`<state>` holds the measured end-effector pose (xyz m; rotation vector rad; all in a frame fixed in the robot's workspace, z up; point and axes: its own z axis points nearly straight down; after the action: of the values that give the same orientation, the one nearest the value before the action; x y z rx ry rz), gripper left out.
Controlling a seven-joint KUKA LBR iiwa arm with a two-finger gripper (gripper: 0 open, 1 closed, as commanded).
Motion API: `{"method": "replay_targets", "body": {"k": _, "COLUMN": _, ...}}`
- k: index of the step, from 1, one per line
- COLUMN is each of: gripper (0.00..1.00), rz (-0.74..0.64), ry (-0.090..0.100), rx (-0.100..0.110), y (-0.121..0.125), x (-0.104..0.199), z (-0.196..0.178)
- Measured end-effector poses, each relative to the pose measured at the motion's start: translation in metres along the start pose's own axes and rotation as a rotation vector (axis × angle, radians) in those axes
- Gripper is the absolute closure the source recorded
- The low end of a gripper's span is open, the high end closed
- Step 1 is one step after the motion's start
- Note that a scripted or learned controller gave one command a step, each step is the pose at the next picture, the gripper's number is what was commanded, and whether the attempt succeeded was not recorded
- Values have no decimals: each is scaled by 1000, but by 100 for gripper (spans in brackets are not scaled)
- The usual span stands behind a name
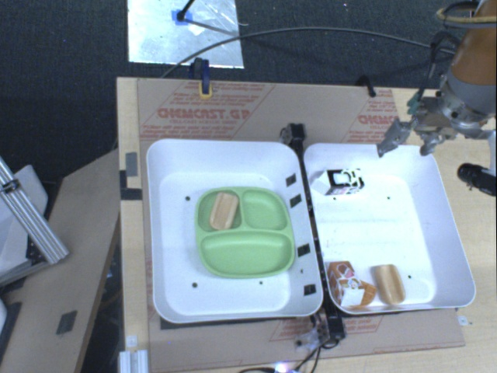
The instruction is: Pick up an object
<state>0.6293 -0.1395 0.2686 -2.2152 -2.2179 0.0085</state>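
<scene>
My gripper (407, 144) hangs over the far right corner of the right bin (435, 208), its two fingers spread apart and open with nothing between them. A small black and white object (342, 181) lies in that bin's far left part, to the left of and below the gripper. At the bin's near edge lie an orange wrapped item (349, 284) and, beside it, a tan bread-like piece (389, 283). In the left bin (171, 208) a green divided plate (247, 251) carries another tan piece (224, 210) in its far left compartment.
A raised divider with black clips (303, 208) separates the two bins. A blue and yellow clamp (203, 76) stands at the bench's far edge. A shiny sheet (182, 22) lies on the floor beyond. A metal rail (27, 216) sits at the left.
</scene>
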Motion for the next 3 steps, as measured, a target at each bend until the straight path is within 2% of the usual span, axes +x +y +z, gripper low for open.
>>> {"method": "replay_targets", "body": {"k": 1, "gripper": 0, "rz": -2, "ry": -2, "rx": -11, "y": 2, "x": 0, "z": -7}}
{"method": "replay_targets", "body": {"k": 2, "gripper": 0, "rz": -5, "ry": -1, "rx": -7, "y": 3, "x": 11, "z": 43}}
{"method": "replay_targets", "body": {"k": 3, "gripper": 0, "rz": 0, "ry": -1, "rx": -5, "y": -2, "x": 9, "z": 105}}
